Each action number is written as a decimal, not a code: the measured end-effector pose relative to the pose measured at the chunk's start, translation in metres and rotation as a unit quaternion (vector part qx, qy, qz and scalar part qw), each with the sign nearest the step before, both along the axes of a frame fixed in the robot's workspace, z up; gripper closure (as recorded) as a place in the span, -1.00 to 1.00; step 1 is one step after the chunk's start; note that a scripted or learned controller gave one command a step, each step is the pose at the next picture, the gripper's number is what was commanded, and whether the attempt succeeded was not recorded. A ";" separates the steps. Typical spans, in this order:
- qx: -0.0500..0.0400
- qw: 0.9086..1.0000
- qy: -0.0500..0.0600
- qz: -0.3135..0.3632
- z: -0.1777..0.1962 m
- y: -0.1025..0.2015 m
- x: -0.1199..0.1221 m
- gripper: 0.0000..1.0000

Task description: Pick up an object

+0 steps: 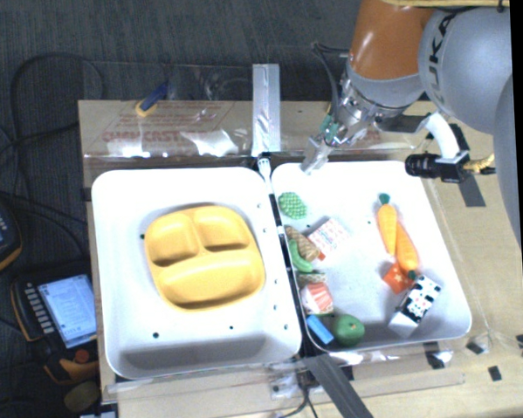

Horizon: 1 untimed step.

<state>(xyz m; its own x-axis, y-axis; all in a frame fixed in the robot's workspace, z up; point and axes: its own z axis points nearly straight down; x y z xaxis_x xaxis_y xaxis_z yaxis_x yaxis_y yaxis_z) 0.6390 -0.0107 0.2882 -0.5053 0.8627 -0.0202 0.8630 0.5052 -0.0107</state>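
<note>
My gripper [316,157] hangs over the back left corner of the right bin [448,264], above its rim and with nothing visibly in it. Below it in that bin lie a green round knobbly piece [292,204], a white and red packet [331,236], a carrot [387,226], an orange piece [406,249], a black and white box [418,302] and a green ball [348,329]. The green knobbly piece is the nearest thing to the gripper, a short way in front of it.
The left bin [129,342] holds a yellow divided plate [204,255]. Several small toy foods [312,280] crowd the right bin's left wall. A metal strip [265,99] and a plastic sheet [179,129] lie behind the bins. The arm's orange band [392,31] looms at the top right.
</note>
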 end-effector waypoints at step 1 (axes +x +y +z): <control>-0.002 1.000 0.000 0.000 0.009 0.000 0.000 1.00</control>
<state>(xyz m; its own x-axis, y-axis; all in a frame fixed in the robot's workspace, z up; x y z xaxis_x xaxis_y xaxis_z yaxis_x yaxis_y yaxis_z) 0.6395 -0.0109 0.2973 -0.5056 0.8625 -0.0239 0.8628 0.5054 -0.0125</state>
